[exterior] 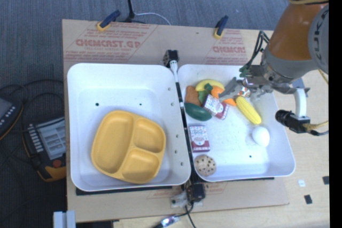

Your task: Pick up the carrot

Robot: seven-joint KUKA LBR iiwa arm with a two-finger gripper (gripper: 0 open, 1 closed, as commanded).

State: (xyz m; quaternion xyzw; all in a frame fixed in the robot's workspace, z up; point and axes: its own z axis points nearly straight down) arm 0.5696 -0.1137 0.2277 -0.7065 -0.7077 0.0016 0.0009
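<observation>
The carrot, orange with a green top, lies in the right bin among a cluster of toy foods near the bin's far left. It sits just below a banana and is partly covered by a red-and-white packet. My gripper hangs low over the bin just right of the carrot, above the top end of a corn cob. Its fingers look spread open, and nothing is held between them.
Also in the right bin are a brown bread piece, a dark green vegetable, a white egg, a red box and a cookie. The left bin holds a yellow divided plate.
</observation>
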